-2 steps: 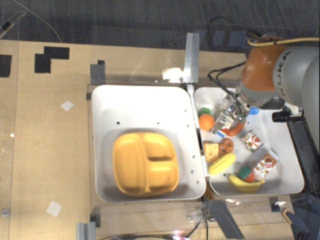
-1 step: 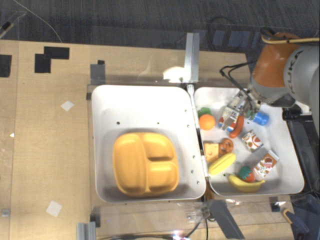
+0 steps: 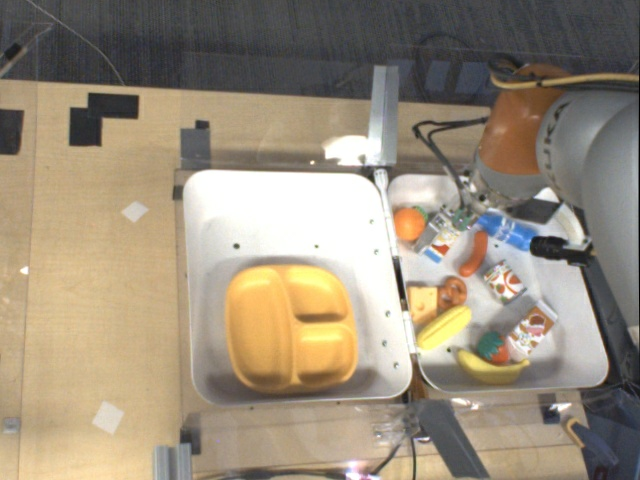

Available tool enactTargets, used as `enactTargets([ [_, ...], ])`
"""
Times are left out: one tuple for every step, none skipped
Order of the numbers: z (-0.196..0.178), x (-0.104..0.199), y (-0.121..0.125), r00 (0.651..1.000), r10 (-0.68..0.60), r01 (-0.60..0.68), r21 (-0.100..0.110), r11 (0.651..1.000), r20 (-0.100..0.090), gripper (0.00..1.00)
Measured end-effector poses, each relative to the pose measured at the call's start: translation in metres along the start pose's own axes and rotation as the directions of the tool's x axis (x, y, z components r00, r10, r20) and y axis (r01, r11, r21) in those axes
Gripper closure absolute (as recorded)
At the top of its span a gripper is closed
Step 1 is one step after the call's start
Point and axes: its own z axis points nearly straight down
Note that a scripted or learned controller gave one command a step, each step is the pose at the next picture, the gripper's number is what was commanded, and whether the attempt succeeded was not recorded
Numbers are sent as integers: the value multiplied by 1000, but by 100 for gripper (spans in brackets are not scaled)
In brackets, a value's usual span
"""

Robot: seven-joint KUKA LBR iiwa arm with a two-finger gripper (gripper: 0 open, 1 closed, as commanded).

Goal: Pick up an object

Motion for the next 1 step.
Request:
enactTargets([
  [-13, -1, 2, 1000, -7, 7, -4, 1000, 7, 100],
])
